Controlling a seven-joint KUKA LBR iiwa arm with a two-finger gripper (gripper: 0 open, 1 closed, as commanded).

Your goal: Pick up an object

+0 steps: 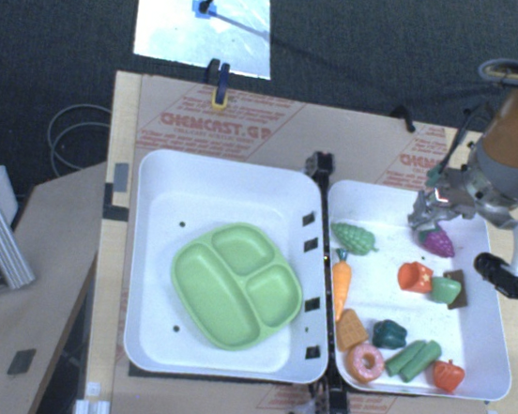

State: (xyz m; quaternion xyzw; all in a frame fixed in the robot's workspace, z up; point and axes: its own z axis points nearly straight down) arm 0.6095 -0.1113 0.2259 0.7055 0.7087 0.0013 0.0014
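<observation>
At the upper right of the frame the gripper (429, 212) hangs low over the right bin (484, 368), just beside a purple grape bunch (438, 241); whether it is apart or together I cannot tell. This looks like the approach-and-descend step of the pick, nothing visibly held. The next move probably calls for centring over the grapes, then closing and lifting straight up, clear of the red and green pieces (429, 282) nearby.

Bench (251, 120) bears two white bins (156, 235) side by side.
</observation>
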